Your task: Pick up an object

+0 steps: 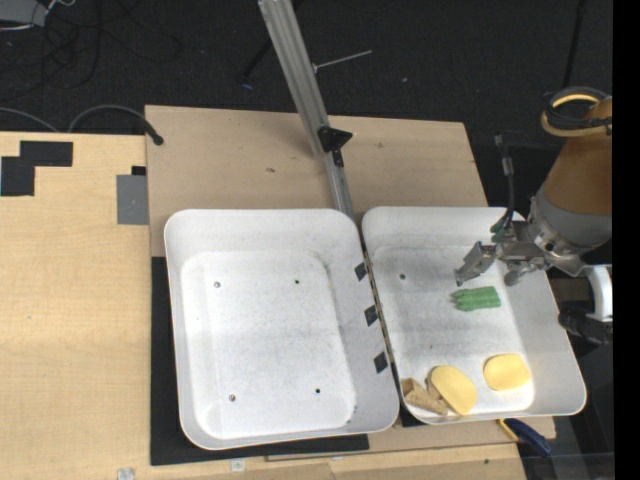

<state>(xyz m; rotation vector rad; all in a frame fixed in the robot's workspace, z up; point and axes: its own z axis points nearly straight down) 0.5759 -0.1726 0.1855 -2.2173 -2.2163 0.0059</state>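
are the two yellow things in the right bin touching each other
Apart. The camera view shows white bin floor between the rounded yellow block and the oval yellow piece.

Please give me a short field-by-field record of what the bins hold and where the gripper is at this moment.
left bin: bare white floor in view
right bin: holds four objects
green block: mid-bin, lying flat, right of centre
yellow pieces: one near the front rim, another to its right
tan piece: front left corner, beside the yellow one
gripper: over the right bin, just above the green block, jaws apart, nothing between them
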